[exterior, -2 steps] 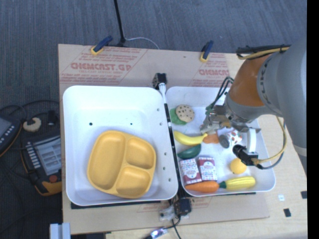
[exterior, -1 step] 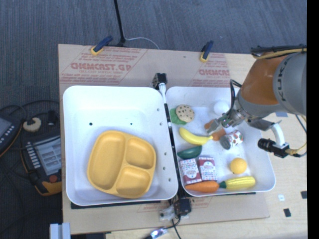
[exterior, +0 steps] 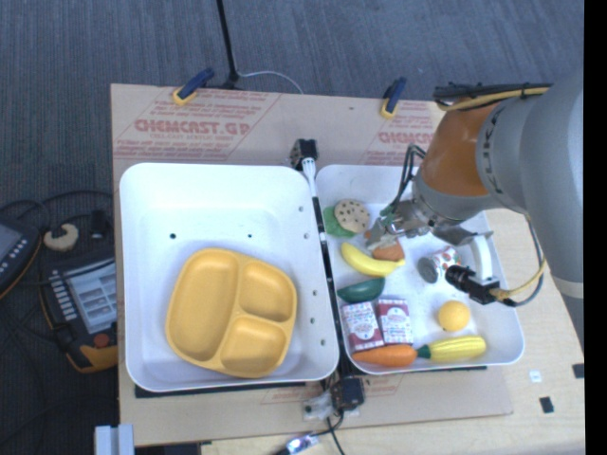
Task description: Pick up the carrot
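I see the gripper point(exterior: 391, 227) low in the right bin point(exterior: 507, 349), above the banana point(exterior: 367, 261); jaws state: cannot tell. The smooth, tapered orange carrot point(exterior: 384, 355) lies at the bin's near edge. Cardboard point(exterior: 190, 126) reads "CHEMCAST".

The table point(exterior: 152, 126), topped with printed brown board, is carrying two white bins side by side: the left bin point(exterior: 161, 192) and the right bin point(exterior: 507, 335), touching.

carrot point(exterior: 384, 355) at right bin's point(exterior: 507, 349) front edge | yellow tray point(exterior: 231, 311) in left bin point(exterior: 152, 197)
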Available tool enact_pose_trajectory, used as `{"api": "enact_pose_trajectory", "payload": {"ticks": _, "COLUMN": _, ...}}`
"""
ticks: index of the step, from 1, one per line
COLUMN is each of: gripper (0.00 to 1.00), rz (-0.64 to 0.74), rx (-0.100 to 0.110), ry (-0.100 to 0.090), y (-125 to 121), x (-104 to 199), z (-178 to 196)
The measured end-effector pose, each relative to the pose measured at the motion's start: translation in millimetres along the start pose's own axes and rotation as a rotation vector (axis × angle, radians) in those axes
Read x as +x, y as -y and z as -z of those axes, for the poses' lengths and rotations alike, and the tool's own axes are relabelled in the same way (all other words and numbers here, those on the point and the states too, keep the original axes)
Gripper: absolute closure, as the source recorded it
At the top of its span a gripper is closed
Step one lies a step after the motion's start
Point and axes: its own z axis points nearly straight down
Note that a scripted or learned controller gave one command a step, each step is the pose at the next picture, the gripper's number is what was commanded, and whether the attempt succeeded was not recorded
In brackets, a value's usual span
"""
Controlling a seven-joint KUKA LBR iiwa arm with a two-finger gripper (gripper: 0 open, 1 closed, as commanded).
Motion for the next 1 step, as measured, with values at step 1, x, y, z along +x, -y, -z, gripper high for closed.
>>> {"api": "enact_pose_trajectory", "payload": {"ticks": 1, "gripper": 1.00, "rz": 0.058, "rx": 0.005, "ry": -0.002, "y": 74.5, "x": -23.4, "z": 0.6}}
